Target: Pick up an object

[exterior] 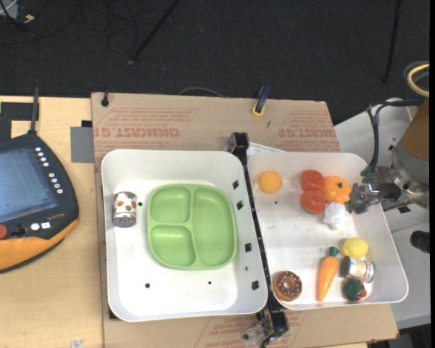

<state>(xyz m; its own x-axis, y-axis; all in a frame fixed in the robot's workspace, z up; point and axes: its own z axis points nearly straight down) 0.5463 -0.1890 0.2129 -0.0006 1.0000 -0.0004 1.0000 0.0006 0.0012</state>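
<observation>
The right bin (391, 263) holds several toy foods. An orange ball (270, 183) lies at its far left; two red tomatoes (312, 191) and an orange pepper (337, 188) sit further right. A white crumpled object (336, 214) lies just below the pepper. Toward the near edge are a yellow lemon (355, 248), a carrot (326, 277), a donut (287, 285), a small can (361, 270) and a strawberry (354, 290). My gripper (359, 197) hangs over the bin's right side, right beside the pepper and just above the white object. Nothing shows in its grasp.
The left bin (123, 288) bears a green divided plate (191, 225) and a small printed can (125, 209) at its left wall. An orange-edged tablet controller (22, 205) lies on the bench at far left. A black divider (248, 216) runs between the bins.
</observation>
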